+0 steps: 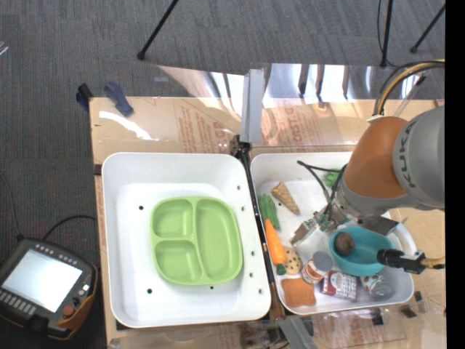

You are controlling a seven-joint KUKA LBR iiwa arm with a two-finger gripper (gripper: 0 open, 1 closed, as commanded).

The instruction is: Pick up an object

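Note:
My gripper (308, 230) hangs low over the middle of the right bin (320, 162), below the arm's orange band (378, 158). It sits just right of an orange carrot (275, 243) and just left of a teal bowl (361, 257) that holds a dark round fruit (344, 243). A tan wedge (285, 197) and a green pickle-like vegetable (269, 210) lie up and left of it. Below it are a speckled cookie (292, 262), a small can (315, 267), an orange slab (298, 292) and a red packet (338, 284). I see nothing held in the gripper.
The left bin (123, 187) holds a green divided plate (196, 240). A silver can (378, 288) lies at the right bin's front right corner and a green item (332, 177) peeks out beside the arm. A handheld pendant (45, 283) sits on the floor at left.

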